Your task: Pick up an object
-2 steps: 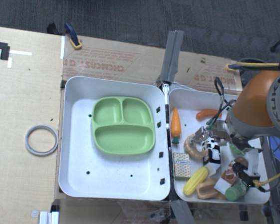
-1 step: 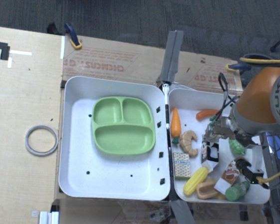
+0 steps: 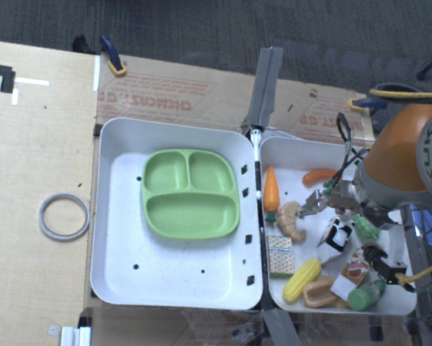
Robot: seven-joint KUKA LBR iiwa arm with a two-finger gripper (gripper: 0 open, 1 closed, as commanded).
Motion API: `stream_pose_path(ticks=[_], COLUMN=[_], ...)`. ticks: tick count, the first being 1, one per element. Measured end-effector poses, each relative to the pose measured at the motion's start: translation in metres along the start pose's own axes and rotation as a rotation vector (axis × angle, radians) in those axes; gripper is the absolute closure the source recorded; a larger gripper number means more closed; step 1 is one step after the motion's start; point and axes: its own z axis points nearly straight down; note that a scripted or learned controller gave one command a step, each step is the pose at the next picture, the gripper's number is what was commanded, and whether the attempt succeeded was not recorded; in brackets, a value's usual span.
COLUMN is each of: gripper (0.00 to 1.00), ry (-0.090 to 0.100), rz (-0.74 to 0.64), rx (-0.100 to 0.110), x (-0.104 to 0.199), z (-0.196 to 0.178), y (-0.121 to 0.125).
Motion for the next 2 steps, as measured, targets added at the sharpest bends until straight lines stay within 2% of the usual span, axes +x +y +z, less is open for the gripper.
stream_pose_path(ticks=[1, 2], gripper=[0.00, 0.00], ry=[0.006, 0.013], rz=[-0.074, -0.017], rx=[0.011, 0.037], x=[-0.073, -0.052], z=[0.016, 0.009], y=[0.079, 0.100])
